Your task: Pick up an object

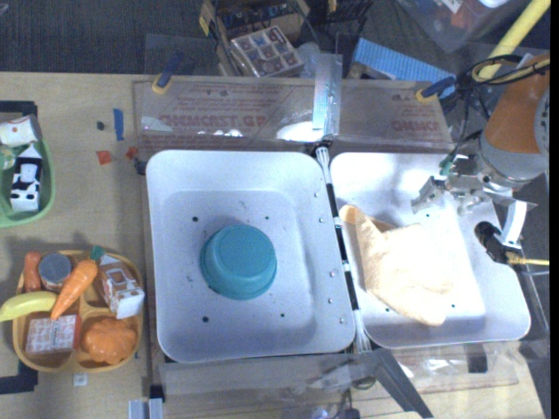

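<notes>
The wooden surface (79,103) carries two shallow white plastic bins side by side. The left bin (166,182) holds a round teal plastic bowl (239,261), turned upside down and sitting a little left of the bin's middle, well apart from every wall. The right bin (367,177) holds a crumpled pale beige cloth (406,273), which spreads from the bin's left wall across the middle toward the near edge.

The grey arm with its orange band (517,125) reaches in from the right, and its hand (454,188) hangs over the far right part of the right bin, above and beyond the cloth. Whether the hand is spread or closed cannot be told, and nothing is seen gripped in it.

On the surface left of the bins, a yellow round divided tray (133,269) holds toy food: an orange carrot (73,289), a yellow banana (24,305), a small carton (119,288) and other pieces. Farther back a green dish (44,201) holds a black-and-white toy (27,186).
</notes>
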Robot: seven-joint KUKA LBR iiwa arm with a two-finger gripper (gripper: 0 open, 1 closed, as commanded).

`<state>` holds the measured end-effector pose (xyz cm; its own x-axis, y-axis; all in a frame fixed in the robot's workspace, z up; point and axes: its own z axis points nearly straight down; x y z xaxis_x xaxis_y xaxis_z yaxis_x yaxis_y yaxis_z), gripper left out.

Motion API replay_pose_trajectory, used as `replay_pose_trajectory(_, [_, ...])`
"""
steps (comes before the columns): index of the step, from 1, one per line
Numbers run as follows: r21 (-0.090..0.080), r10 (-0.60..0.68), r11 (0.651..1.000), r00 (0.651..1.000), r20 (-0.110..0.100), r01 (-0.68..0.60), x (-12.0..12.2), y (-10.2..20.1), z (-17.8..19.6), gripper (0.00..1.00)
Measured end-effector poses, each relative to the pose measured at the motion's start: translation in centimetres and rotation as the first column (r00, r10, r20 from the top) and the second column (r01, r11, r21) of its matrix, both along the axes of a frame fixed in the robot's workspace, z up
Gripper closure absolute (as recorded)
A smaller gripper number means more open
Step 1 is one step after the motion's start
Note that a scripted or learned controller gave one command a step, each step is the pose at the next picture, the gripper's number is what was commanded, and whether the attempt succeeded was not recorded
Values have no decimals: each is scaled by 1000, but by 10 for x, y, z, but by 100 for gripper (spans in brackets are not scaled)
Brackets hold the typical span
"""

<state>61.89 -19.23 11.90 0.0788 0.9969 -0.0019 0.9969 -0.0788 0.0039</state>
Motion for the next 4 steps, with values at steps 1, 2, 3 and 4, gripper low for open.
replay_pose_trajectory(1, [1, 155, 988, 988, 4, -155, -8, 77, -30, 0])
replay_pose_trajectory(2, [1, 151, 988, 988, 10, -151, -7, 76, -18, 100])
replay_pose_trajectory(3, [1, 151, 989, 988, 10, -151, -7, 76, -18, 0])
replay_pose_trajectory(4, [-1, 258, 966, 966, 4, -258, -19, 87, -30, 0])
